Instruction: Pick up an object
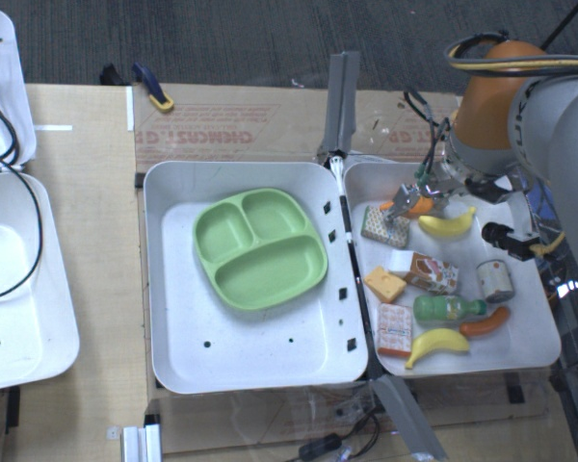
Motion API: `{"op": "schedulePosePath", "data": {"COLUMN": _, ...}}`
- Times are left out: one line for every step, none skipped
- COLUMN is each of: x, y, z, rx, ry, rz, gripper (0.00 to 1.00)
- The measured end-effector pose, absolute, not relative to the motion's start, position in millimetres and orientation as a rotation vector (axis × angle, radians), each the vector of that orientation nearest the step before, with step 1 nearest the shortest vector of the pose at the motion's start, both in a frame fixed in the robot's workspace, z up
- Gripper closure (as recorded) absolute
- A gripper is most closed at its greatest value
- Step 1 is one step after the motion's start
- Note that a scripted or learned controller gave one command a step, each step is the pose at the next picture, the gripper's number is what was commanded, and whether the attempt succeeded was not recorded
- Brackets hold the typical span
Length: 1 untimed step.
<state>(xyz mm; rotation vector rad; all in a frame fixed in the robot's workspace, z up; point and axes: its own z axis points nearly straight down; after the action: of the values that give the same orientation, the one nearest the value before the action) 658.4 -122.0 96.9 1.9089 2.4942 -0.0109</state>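
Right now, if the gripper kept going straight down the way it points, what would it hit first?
Probably the speckled sponge-like block at the right bin's upper left: the gripper tips sit right at its edge. The orange item beside it is nearly as close; depth is unclear from this view.

Robot lab: arm (520, 104), white bins (164, 287)

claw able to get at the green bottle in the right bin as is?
Probably yes. The green bottle lies on its side with nothing on top of it. The claw hovers further back in the same bin. The orange sausage and the lower banana crowd the bottle, leaving tight finger room.
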Motion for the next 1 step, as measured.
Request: {"op": "schedulePosePath", "data": {"x": 658.4, "y": -122.0, "z": 96.8, "rx": 1.909, "ry": 2.495, "rz": -0.011, "gripper": 0.0}}
